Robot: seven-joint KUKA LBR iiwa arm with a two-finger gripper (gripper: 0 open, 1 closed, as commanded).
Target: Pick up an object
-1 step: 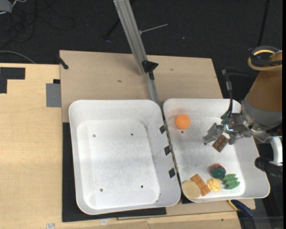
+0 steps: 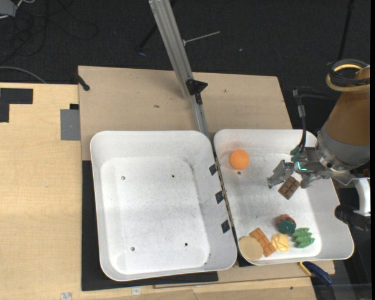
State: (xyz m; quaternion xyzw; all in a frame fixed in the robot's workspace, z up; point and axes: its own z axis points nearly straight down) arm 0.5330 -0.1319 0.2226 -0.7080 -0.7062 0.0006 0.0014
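Over the right bin (image 2: 337, 195), the claw (image 2: 289, 179) hung w/ a small brown block (image 2: 289, 188) seen between its fingers, so it was gripping that block, tilted, just above the bin floor. Arm (image 2: 347, 127) came in from the right, 1 arm, grey w/ orange band.

Count on the tabletop (image 2: 31, 186): 2 shallow white bins side by side, touching along the middle edge. Left bin (image 2: 106, 149) had only a few tiny dark specks on its floor. Right bin had 6 items besides the held block:
- 1 orange ball (image 2: 239, 159), near the bin's upper-left corner, well apart from the rest.
- 1 dark red-and-teal round thing (image 2: 285, 224), lower part of bin.
- 1 green leafy piece (image 2: 303, 237), just right of it & lower.
- 1 yellow lump (image 2: 280, 242), beside the green piece.
- 1 orange-brown slab (image 2: 262, 240), touching the yellow lump on its left.
- 1 pale tan disc (image 2: 250, 249), at the bin's lower-left corner, against the slab.

Those 5 lower items sat clustered near the front edge. 1 metal rail (image 2: 172, 42) slanted from the top of view down to the gap between the bins.
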